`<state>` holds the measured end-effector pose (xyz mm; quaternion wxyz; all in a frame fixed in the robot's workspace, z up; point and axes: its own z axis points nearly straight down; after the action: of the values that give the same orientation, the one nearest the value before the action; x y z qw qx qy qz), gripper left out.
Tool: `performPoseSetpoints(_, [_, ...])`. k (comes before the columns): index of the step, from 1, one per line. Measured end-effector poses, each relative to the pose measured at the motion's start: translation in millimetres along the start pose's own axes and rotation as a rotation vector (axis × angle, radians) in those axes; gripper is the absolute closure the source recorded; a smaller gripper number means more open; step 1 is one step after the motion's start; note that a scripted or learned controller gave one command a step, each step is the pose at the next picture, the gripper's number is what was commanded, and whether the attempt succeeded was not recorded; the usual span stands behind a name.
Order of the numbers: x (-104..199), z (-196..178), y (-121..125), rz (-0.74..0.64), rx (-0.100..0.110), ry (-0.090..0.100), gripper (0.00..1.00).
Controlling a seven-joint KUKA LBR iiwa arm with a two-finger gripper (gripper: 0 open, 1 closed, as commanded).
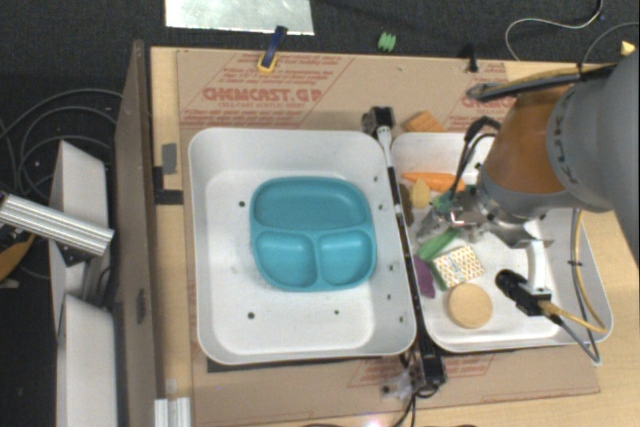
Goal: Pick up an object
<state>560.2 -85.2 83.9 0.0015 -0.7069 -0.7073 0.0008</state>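
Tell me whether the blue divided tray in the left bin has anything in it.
Empty. The blue divided tray lies flat in the left bin, and all three of its compartments show bare blue bottoms with nothing in them.

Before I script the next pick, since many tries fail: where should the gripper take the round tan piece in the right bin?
Take the round tan piece across its middle, coming straight down. It lies flat like a disc near the front wall of the right bin, with open floor on its right; the checkered block crowds its far side.

Grey arm (590,140) enters from right, orange band visible — wrist bent down, gripper (452,215) low.
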Motion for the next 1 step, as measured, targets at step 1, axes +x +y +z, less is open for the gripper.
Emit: performPoseSetpoints(1, [-16.0, -2.3, 79.4, -0.006, -0.013, -0.003, 0.0])
